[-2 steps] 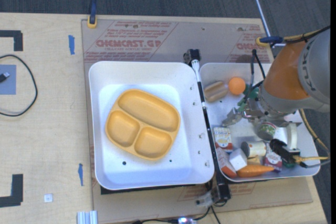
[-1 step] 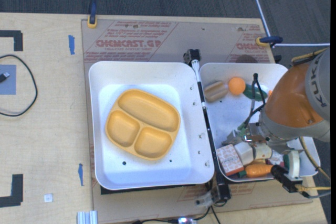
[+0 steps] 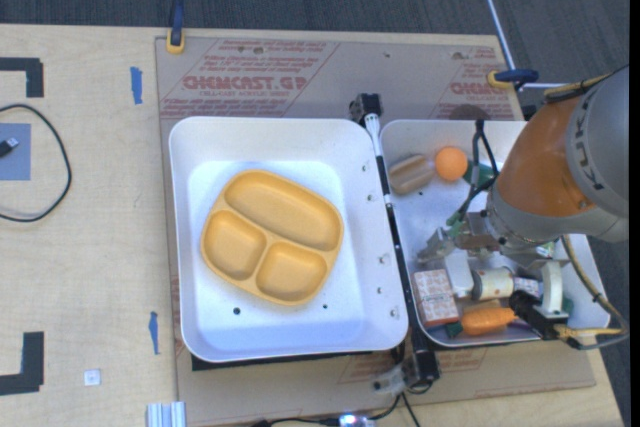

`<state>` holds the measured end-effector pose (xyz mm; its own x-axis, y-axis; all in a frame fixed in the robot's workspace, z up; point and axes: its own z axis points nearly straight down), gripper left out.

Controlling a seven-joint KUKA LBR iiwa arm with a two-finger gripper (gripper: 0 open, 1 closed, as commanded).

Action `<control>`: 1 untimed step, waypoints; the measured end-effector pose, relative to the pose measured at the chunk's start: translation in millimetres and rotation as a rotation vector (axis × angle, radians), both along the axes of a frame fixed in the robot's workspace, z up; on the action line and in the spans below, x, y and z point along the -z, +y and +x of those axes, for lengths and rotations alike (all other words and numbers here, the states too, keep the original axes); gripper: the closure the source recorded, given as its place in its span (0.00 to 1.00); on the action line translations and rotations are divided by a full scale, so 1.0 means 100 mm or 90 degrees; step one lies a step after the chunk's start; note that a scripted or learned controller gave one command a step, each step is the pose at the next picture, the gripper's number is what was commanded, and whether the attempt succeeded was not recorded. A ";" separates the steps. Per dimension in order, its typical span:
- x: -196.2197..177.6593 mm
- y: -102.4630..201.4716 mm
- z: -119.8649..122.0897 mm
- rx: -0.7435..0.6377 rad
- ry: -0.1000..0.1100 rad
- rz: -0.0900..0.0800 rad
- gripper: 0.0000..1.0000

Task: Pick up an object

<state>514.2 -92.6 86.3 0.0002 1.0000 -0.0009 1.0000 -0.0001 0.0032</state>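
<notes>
The right bin (image 3: 398, 177) holds a loose jumble. An orange ball (image 3: 451, 163) sits near its far edge, just beside a brown, bun-like piece (image 3: 409, 172) lying on its side. At the near edge an orange carrot (image 3: 487, 319) lies flat, next to a small pink-and-white checked packet (image 3: 435, 293). Between them rests a white cylinder with a tan end (image 3: 489, 284), tipped over, among smaller white pieces too cluttered to identify.

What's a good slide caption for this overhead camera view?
KUKA arm reaching into the right bin of cluttered toy food, beside a yellow divided plate in the left bin.
</notes>
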 end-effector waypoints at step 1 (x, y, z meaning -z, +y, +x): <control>-0.01 -0.09 -0.31 -0.001 -0.005 -0.001 0.00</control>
<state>482.9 -101.3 86.8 -0.0011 1.0000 -0.0024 0.9999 0.0011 0.0114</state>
